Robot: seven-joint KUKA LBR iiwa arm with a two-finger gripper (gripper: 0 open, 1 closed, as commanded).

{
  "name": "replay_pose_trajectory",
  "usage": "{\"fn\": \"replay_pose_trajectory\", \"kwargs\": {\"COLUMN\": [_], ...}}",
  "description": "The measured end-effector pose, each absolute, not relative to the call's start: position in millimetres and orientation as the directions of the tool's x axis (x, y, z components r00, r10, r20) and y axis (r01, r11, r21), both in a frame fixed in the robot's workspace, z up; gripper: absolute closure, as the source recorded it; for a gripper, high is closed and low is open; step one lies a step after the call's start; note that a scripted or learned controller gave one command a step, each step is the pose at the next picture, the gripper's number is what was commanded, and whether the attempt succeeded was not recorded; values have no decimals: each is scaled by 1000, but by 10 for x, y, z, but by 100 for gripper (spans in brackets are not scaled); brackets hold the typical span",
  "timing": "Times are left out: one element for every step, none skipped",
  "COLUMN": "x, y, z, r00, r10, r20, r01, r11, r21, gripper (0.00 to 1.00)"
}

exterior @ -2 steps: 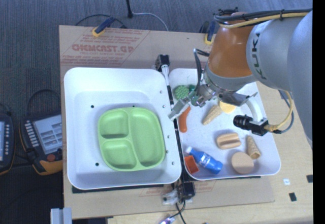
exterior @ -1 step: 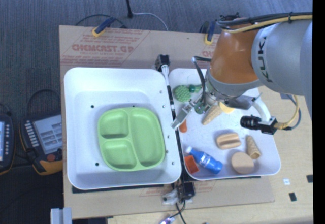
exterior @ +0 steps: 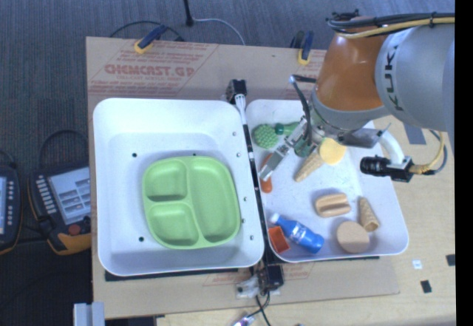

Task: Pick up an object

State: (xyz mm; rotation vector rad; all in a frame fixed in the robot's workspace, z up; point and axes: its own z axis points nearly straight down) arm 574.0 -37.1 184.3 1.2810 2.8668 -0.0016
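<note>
My gripper reaches down-left from the orange-banded wrist into the right bin, near its left wall. Its tip sits just below a green round toy and just above a small orange piece. Right of the gripper lies an ice-cream cone with a yellow scoop. Nothing is visibly held.
The right bin also holds a hot dog bun, a small waffle cone, a tan round piece, and a blue bottle beside an orange cup. A green divided plate lies in the left bin.
</note>
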Motion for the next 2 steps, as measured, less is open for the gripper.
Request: {"fn": "replay_pose_trajectory", "kwargs": {"x": [5455,5463], "y": [-992,-985], "z": [1000,1104], "r00": [-866,-866], "r10": [500,500], "r20": [0,-1], "r01": [500,500], "r11": [866,866], "r21": [-1,2], "gripper": [0,100]}}
